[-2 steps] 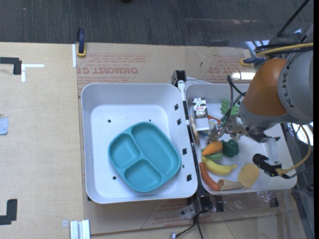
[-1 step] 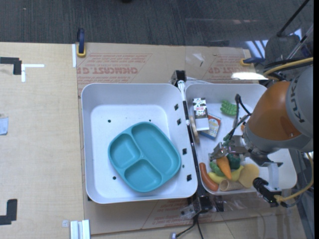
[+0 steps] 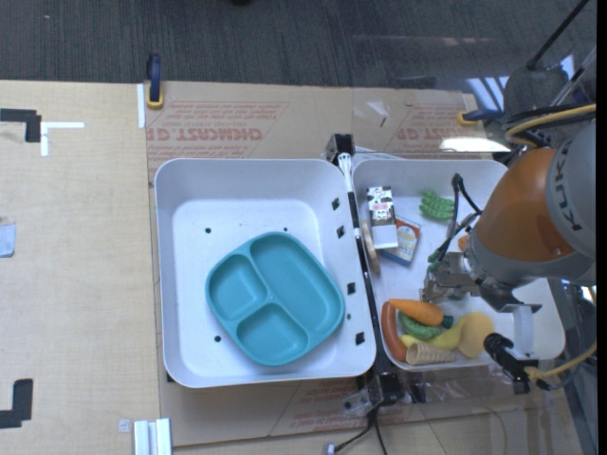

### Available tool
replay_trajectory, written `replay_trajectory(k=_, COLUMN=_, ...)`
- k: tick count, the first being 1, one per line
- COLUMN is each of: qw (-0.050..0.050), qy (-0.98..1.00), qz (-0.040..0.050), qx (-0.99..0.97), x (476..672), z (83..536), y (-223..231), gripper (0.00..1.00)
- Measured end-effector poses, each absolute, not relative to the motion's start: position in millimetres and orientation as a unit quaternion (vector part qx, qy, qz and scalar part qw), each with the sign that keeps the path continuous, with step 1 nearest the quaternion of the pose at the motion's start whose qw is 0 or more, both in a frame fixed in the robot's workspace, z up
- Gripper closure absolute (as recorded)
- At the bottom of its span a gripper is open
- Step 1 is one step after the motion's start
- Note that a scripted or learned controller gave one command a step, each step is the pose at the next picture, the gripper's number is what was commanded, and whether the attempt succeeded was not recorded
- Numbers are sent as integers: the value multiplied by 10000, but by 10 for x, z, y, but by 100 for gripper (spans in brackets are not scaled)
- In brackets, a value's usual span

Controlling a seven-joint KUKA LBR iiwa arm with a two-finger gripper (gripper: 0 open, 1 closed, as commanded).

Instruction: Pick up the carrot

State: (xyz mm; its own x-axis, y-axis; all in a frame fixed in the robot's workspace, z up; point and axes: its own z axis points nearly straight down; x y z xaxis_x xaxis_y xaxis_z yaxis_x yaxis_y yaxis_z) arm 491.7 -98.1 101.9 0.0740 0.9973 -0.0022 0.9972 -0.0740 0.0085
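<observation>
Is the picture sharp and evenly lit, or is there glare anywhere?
Camera view: mostly sharp; the carrot and the teal plate read clearly. A bright glare patch lies on the cardboard above the right bin. Soft shadows darken the left bin's inner walls. The gripper looks dim and hard to make out.

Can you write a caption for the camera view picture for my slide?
Robot gripper hovers above the carrot in the right bin.
</observation>
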Motion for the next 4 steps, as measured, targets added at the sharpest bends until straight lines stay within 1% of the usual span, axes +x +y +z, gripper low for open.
replay_trajectory(k=1, qw=33, qy=6804, qz=18, qx=7328, x=4915, z=1018, y=-981, gripper=0)
replay_trajectory(k=2, qw=-3, qy=5704, qz=2, qx=8214, x=4787, z=913, y=-932, gripper=0)
replay_trajectory(k=3, qw=6, qy=5688, qz=3, qx=8225, x=4799, z=996, y=-942, gripper=100)
replay_trajectory(k=4, qw=-4, qy=5773, qz=-6, qx=8165, x=4892, z=1910, y=-163, gripper=100)
